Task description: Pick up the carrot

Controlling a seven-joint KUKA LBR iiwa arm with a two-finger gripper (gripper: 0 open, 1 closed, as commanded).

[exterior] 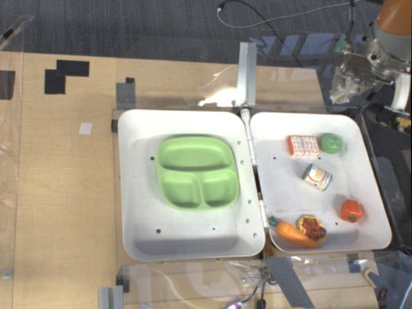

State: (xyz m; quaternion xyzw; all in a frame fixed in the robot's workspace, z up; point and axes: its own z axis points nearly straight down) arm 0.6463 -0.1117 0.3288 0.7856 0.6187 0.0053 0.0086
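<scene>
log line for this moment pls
gripper above right bin's far corner | carrot at near-left corner, not grasped | green tray in left bin

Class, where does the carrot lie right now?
The carrot lies in the right bin, at its near left corner, touching a red-and-yellow toy on its right.

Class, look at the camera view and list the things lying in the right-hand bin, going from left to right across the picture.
carrot → red-and-white box → silver can → green ball → red pepper. A small red-and-yellow item overlapping the carrot is left out.
</scene>
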